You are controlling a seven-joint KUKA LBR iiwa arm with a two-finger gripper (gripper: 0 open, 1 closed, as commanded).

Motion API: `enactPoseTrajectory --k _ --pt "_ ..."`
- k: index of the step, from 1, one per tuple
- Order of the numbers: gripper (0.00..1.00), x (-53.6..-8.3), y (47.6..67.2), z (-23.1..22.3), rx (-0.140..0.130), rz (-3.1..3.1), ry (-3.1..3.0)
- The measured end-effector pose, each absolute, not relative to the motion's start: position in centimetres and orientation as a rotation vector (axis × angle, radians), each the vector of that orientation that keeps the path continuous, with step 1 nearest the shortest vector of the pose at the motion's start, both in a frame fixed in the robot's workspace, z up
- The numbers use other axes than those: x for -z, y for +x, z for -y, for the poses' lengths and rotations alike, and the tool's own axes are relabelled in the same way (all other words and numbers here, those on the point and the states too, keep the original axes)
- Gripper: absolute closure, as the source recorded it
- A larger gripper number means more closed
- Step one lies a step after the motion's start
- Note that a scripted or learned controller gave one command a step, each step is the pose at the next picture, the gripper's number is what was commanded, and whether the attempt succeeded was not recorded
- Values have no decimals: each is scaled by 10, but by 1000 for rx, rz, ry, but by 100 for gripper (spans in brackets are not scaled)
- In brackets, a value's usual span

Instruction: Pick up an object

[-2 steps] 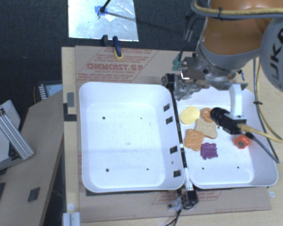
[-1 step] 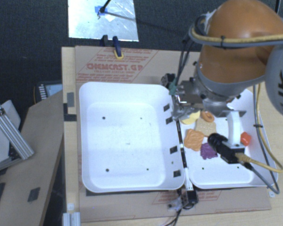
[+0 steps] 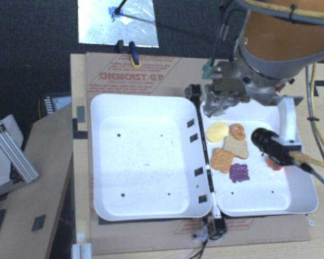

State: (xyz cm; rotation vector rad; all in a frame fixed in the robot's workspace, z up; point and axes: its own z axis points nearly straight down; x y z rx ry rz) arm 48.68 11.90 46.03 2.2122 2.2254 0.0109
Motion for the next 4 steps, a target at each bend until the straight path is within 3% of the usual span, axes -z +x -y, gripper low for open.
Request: enactPoseTrajectory --k 1,2,3,4 --pt "100 -540 486 -171 -16 -2229 2209" --pt "100 -471 486 -237 2 -2231 2213" --pt "100 -539 486 -229 -13 -2226 2213" --pt "0 -535 486 -229 -3 -2228 2215"
